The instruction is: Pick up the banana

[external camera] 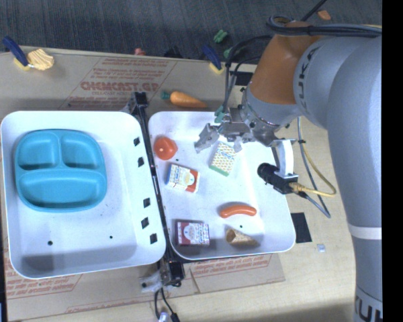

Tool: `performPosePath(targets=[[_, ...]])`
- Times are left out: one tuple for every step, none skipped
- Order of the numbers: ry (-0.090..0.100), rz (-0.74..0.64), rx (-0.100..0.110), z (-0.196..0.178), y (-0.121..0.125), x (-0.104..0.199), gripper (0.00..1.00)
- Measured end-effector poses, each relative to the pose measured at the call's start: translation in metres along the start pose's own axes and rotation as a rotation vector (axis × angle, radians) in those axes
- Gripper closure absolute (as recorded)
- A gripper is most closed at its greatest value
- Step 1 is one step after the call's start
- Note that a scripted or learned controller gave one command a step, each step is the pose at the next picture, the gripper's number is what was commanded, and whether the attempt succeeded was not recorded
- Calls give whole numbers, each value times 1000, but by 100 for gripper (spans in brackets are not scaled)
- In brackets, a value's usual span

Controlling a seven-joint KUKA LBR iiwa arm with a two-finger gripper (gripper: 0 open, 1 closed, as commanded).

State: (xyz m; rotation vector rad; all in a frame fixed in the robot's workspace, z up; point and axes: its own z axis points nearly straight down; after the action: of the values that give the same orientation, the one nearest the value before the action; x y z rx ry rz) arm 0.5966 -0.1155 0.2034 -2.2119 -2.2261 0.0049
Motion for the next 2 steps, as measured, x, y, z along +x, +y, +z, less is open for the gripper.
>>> performPosePath(targets=[[1, 177, 2, 13, -61, 83, 0], [-1, 90, -3, -119, -105, 99, 0]])
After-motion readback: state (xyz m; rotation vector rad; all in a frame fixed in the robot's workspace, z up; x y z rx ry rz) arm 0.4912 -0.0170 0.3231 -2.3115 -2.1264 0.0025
